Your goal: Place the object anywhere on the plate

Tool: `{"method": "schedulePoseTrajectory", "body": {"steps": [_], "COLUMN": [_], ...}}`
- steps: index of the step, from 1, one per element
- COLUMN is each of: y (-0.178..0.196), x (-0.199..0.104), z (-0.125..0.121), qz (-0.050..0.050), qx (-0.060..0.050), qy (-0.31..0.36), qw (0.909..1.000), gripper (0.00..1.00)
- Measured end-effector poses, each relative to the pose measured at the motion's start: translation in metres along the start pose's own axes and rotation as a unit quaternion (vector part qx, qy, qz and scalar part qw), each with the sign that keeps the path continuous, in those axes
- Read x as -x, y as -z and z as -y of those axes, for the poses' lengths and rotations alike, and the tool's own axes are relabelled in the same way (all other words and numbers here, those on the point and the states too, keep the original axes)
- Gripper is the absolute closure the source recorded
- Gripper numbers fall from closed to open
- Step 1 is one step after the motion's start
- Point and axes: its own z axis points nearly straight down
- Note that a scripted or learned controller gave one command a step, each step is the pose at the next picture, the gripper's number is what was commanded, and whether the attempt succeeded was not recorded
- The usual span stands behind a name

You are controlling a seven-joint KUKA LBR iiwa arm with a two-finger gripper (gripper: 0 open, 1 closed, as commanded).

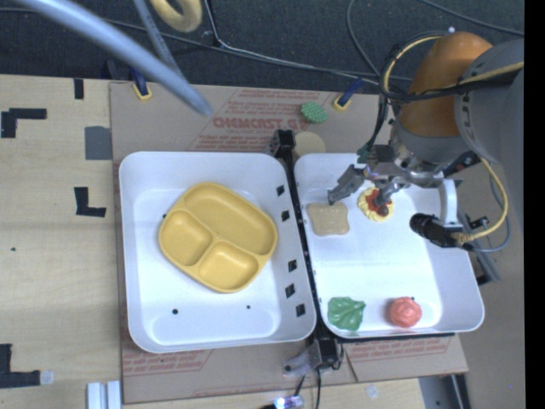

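Note:
A yellow divided plate (218,236) lies in the left bin (145,313). In the right bin (451,301) are a tan toast-shaped piece (328,219), a yellow and red toy food piece (373,204), a green leafy piece (346,312) and a red tomato-like piece (404,311). My gripper (366,190) hangs over the upper part of the right bin, its fingers spread, one grey finger (344,184) toward the toast piece and the other at the yellow and red piece. Nothing sits between them.
A green knobbly piece (312,112) and a pale disc (309,141) lie on the cardboard behind the bins. A black clip divider (289,220) runs between the bins. Cables loop above the arm at top right.

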Motion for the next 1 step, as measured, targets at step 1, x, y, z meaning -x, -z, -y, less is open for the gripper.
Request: {"method": "schedulePoseTrajectory", "body": {"steps": [1], "y": [0.0067], "x": [-0.0001], "z": [-0.0029], "qz": [0.001], "qx": [0.006], "qy": [0.001], "qw": [1.0], "gripper": [0.0]}}
